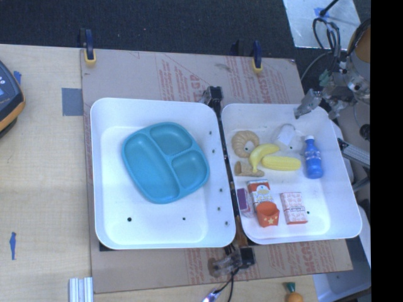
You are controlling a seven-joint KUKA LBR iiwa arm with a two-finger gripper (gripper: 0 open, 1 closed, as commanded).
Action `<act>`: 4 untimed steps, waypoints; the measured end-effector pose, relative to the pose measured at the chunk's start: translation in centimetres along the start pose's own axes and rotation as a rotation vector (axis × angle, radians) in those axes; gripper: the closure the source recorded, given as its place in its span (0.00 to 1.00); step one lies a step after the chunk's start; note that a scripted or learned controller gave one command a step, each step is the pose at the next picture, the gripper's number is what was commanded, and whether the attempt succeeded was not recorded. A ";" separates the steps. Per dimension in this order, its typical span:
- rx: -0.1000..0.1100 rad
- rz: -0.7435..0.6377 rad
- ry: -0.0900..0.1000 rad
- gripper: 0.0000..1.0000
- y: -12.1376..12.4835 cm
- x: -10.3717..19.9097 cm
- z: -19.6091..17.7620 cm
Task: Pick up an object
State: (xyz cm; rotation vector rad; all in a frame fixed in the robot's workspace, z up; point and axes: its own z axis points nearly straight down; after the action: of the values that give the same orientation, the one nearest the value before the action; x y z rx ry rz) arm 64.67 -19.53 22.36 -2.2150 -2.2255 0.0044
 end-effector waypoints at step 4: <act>0.001 -0.001 0.001 1.00 -17.0 9.8 13.3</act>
State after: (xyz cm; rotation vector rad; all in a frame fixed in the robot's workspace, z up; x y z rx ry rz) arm 47.54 -9.77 9.11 -2.2131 -2.2250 0.0044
